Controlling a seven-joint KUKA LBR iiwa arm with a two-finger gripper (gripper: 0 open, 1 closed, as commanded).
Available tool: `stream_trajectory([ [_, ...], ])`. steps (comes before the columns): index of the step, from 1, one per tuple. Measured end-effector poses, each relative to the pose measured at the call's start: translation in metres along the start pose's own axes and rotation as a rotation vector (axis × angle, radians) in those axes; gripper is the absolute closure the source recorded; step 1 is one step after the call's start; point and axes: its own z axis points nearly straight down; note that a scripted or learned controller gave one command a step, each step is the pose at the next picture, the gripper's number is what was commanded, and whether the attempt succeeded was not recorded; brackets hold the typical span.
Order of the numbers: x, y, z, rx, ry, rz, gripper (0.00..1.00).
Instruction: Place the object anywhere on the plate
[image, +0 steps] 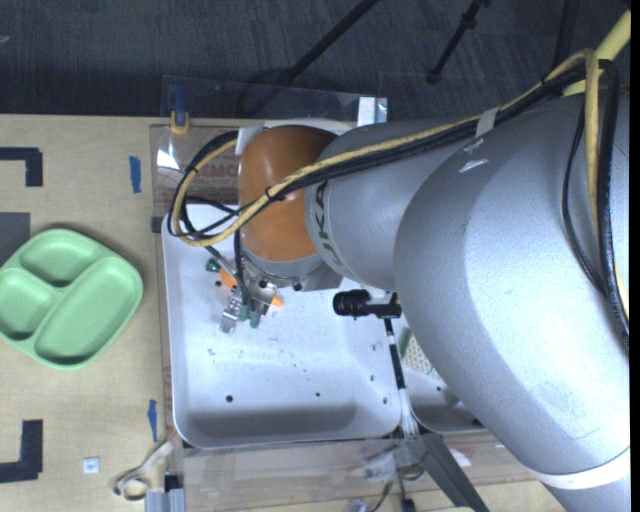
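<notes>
A green plate (70, 295) with three compartments lies on the wooden bench, left of the white bins. My gripper (238, 312) points down into the upper left part of the left bin (280, 400), close above its floor. Small green and orange pieces (222, 272) show right at the gripper's tip, and I cannot tell whether they are loose things or held. The grey arm and its orange band (275, 200) cover the back of the bin and hide whatever lies there.
The left bin's floor in front of the gripper is bare white with a few dark specks. A sliver of the right bin (425, 365) shows beneath the arm. Blue and black tape marks sit on the bench around the plate.
</notes>
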Motion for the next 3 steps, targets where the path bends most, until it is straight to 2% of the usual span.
stream_trajectory([
  [1, 0.071, -0.040, 0.003, 0.002, 0.002, 0.046, 1.00],
  [2, 0.084, -0.047, 0.001, 0.001, 0.003, -0.261, 1.00],
  [3, 0.049, -0.106, -0.017, 0.002, 0.003, -0.097, 1.00],
])
